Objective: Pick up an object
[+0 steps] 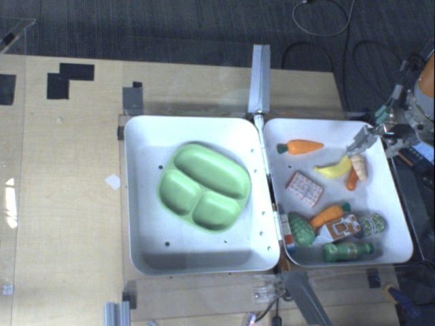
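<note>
The right bin holds several toy foods: an orange carrot at the back, a yellow banana, a bread-like piece, a pink waffle-patterned cracker, a second carrot, a green vegetable, a small carton, a green can and a green bottle. My gripper hangs at the bin's back right, just above the banana and the bread piece. Nothing shows between its fingers.
The left bin holds a green three-compartment plate. A metal post stands behind the divider between the bins. Cables lie on the dark floor at the back right. Light wooden bench spreads to the left.
</note>
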You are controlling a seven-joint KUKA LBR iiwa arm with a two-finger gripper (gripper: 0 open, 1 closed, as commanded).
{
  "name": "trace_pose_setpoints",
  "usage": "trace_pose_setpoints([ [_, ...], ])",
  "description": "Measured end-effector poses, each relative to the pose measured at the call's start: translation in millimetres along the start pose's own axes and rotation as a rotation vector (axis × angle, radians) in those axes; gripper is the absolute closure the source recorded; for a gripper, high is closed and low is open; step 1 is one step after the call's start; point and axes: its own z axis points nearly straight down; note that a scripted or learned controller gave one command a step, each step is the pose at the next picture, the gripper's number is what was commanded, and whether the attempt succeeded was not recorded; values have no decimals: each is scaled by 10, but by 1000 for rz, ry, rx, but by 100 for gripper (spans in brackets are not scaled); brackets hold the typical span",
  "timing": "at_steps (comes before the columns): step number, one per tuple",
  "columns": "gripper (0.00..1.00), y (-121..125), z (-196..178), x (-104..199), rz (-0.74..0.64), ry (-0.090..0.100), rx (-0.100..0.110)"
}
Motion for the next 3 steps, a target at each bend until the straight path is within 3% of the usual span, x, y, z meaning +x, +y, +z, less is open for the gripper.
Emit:
trace_pose_setpoints([
  [1, 0, 912, 1502, 244, 0, 1, 1],
  [2, 0, 804, 1911, 583, 245, 1, -1],
  [3, 100, 832, 1781, 604, 240, 4, -7],
])
